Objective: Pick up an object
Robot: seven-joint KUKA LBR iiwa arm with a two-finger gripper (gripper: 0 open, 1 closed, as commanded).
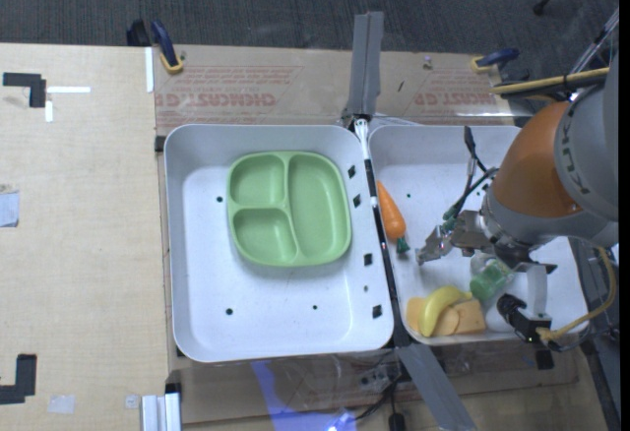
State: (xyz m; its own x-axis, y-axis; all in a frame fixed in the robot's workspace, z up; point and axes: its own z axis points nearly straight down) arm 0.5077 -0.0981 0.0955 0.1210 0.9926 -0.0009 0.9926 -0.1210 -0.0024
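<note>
Wooden bench (79,252) seen under two white bins. Left bin (197,311) occupied by green divided plate (289,209). Right bin (433,158): orange carrot (392,213) laid against left wall; yellow banana (433,306) and tan block (471,318) grouped at front edge. Gripper (433,248) held low between carrot and banana; finger opening cannot be told, nothing seen held.

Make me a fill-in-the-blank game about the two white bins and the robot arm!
1. The green plate has ____ compartments.
2. The green plate lies in the ____ bin.
3. The carrot is colored ____.
4. The banana lies in the same bin as the ____.

Missing words: three; left; orange; carrot
</note>
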